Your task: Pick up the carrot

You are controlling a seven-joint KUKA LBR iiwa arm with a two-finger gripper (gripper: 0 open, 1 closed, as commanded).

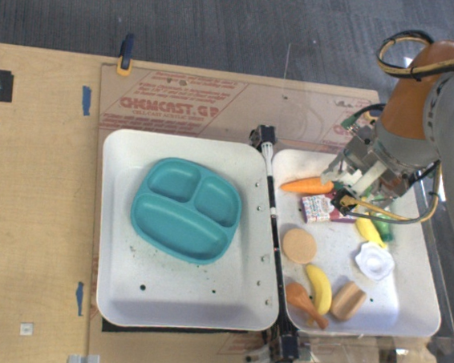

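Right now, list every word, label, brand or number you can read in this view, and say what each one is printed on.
"CHEMCAST. G P": large red print, reading uncertain, on the brown protective sheet behind the bins.
Smaller red lines above and below it on that sheet: too blurred to read.
Small red print at the sheet's right end, near the arm: too blurred to read.
Small box in the right bin, beside the carrot: printed, but too small to read.

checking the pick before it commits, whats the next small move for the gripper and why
Probably a short descent onto the carrot. The gripper sits at the carrot's right end in the right bin, with the small pink box just below it, so it should come straight down without drifting toward that box.
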